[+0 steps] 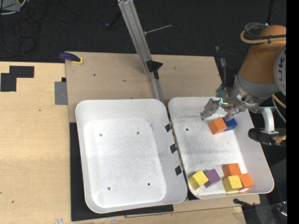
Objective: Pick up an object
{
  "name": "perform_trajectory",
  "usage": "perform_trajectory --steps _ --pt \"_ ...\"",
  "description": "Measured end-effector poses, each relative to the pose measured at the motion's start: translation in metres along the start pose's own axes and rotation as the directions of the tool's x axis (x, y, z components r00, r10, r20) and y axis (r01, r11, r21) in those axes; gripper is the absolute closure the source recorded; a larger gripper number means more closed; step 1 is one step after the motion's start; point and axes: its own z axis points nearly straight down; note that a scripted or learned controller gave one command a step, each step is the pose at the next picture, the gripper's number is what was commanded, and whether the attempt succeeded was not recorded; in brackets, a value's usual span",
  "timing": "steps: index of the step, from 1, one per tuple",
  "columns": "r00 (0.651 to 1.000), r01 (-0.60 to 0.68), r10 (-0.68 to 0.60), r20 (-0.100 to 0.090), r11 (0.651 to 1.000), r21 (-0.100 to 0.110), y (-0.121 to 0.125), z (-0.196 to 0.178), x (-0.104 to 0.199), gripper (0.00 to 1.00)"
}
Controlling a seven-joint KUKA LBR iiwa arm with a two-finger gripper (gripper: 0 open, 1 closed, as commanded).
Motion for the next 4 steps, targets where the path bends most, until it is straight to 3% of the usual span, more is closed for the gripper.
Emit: perform_trajectory --steps 1,3,4 --pt "1.0 0.0 0.0 0.001 1.0 -0.005 0.001 -0.003 -0.001 0.0" --pt "1.0 -0.003 0.003 0.001 1.0 0.001 0.005 0.098 -0.012 0.0" --pt "1.0 -0.003 0.003 0.002 1.0 -0.007 0.006 0.131 -0.011 0.0"
